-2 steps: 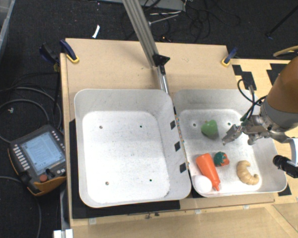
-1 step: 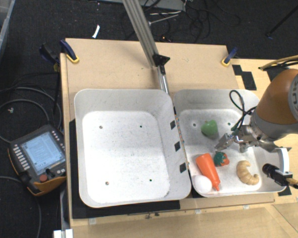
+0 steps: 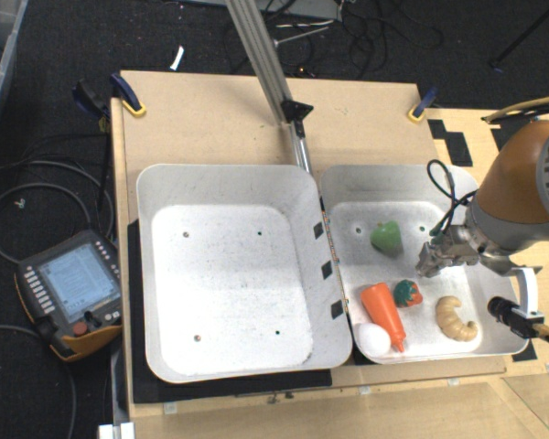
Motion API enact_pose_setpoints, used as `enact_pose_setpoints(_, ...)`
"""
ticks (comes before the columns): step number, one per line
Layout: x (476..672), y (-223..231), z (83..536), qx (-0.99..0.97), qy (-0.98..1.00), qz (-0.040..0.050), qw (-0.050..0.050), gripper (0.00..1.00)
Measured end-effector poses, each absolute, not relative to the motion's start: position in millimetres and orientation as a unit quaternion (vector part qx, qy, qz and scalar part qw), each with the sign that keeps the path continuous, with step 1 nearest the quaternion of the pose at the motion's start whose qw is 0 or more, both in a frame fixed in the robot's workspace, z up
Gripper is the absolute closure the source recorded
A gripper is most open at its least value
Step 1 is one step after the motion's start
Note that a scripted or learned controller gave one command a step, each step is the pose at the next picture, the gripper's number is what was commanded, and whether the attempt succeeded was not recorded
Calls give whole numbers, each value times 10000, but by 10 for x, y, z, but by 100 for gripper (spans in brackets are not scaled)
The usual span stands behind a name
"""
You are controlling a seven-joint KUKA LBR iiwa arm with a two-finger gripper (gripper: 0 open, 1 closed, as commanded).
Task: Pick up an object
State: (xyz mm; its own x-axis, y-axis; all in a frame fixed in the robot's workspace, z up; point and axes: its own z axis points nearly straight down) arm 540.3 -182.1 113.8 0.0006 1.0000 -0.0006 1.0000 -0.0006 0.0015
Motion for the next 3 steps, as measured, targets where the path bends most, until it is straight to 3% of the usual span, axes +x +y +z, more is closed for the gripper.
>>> enact_pose_setpoints(3, 5487, -1924, 2547, 7063, 7079, 13, 39, 100)
